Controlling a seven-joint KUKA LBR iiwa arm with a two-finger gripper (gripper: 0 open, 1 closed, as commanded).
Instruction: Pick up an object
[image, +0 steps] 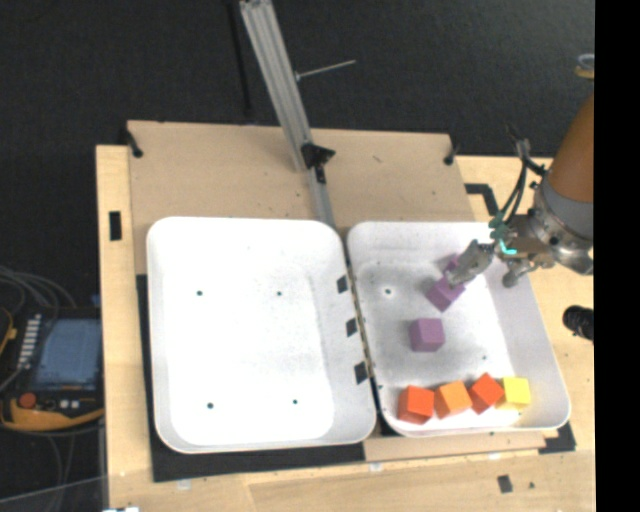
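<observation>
Wooden bench (120, 300) bearing two white bins, seen from above.
One purple block (441, 293) is clamped between the gripper (462, 270) fingers over the right bin (530, 330).

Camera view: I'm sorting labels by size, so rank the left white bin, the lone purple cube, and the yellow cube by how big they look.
1. Left white bin, largest by far.
2. Lone purple cube.
3. Yellow cube, slightly smaller; too close to call firmly.
</observation>
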